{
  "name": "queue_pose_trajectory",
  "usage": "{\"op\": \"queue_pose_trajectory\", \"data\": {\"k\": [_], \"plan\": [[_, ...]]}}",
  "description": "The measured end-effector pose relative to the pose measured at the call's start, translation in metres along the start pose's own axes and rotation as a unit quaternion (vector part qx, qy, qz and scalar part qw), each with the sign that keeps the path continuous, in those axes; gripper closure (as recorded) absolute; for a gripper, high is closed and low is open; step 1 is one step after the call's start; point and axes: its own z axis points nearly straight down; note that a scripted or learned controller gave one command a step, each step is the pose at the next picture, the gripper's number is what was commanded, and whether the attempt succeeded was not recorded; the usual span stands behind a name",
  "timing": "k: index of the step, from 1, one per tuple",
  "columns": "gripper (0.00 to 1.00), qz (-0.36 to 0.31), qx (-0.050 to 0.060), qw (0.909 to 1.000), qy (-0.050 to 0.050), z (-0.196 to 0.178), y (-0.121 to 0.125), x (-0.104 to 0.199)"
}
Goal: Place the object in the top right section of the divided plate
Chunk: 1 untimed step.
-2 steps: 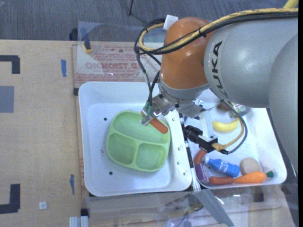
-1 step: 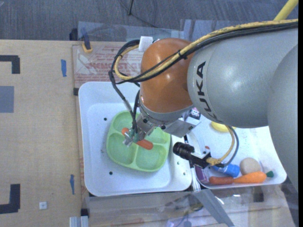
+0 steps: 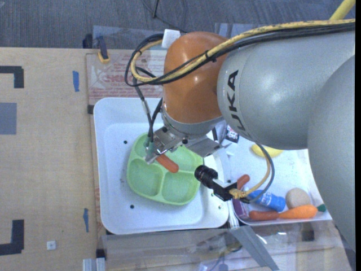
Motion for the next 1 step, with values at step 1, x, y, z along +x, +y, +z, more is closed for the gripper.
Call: {"op": "queue_pose_trajectory", "data": {"k": [1], "plan": [[1.0, 0.038, 0.0, 0.9993, 0.0, -0.0003, 0.0101, -0.0096]]}}
